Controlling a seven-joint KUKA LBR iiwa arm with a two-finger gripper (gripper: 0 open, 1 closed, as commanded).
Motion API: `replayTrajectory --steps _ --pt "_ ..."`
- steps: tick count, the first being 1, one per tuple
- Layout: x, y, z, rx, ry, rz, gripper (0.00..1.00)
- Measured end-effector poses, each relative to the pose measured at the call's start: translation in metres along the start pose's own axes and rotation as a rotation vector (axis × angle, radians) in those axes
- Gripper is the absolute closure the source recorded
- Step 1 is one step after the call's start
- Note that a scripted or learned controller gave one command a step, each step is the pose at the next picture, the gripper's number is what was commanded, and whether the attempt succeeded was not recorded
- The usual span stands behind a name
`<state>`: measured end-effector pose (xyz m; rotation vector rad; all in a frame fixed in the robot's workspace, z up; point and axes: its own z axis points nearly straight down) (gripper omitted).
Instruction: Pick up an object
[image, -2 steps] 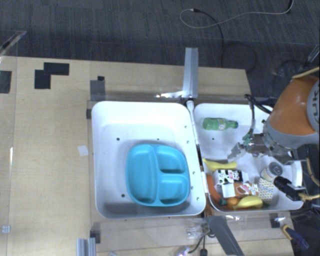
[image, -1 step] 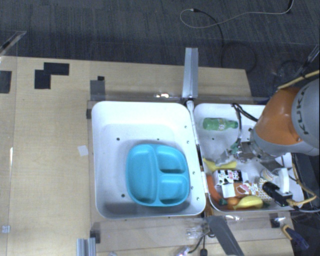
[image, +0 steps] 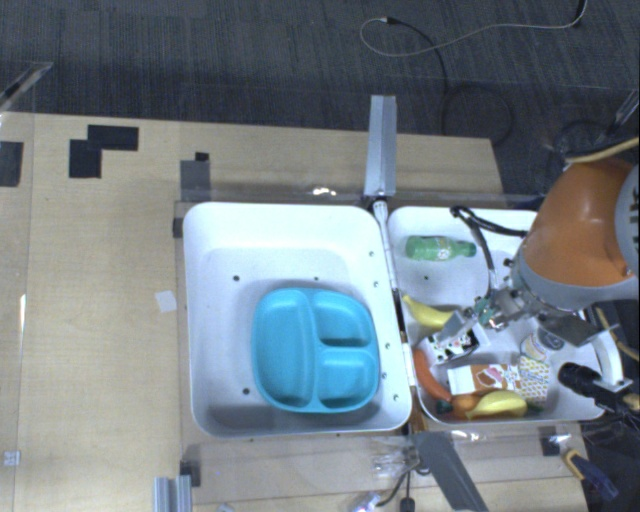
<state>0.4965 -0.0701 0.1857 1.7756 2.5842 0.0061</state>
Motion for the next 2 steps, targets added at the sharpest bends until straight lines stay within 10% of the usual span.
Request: replayTrajectory --steps 1,2 --pt "-0.041 0.027 0.097 -0.004 -0.001 0.244 0.0" --pt "-0.042 0.031 0.084 -0.015 -0.005 0.241 1.0"
